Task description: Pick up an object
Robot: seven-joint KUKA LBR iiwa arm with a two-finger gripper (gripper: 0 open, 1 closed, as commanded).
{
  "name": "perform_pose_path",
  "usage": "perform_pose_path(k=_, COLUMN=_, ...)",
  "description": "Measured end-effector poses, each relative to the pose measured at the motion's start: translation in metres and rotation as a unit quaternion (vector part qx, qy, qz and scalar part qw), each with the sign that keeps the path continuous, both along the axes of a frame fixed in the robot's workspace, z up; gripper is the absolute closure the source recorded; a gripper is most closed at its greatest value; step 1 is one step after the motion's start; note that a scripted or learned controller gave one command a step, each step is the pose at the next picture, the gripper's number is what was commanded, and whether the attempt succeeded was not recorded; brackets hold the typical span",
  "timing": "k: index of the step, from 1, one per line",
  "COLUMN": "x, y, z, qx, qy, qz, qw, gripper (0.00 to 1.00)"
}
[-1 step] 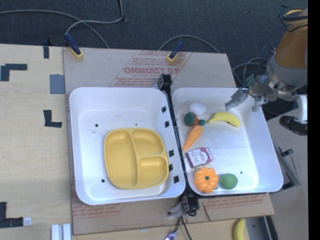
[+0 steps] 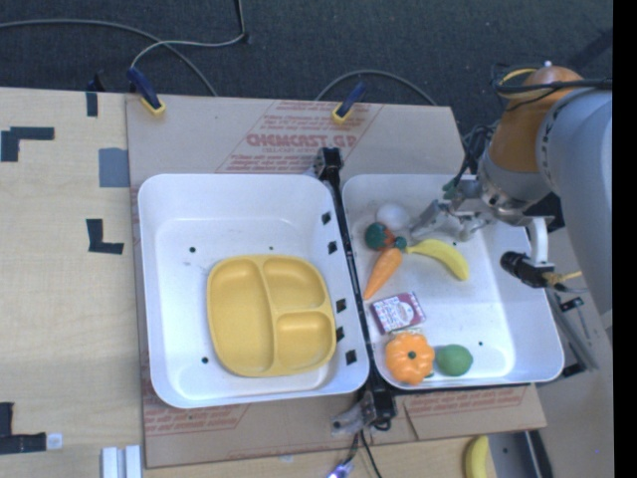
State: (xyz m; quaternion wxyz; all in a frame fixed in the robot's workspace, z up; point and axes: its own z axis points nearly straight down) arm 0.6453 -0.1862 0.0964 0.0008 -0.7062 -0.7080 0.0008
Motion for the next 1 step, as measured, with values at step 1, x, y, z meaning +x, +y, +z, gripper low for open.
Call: perform_pose_path(k=1, x=-0.0365, y=0.0121, z=-0.009, qx=-0.0018, qy=-0.004, qz=-0.001, qw=1.0, gripper=0.0)
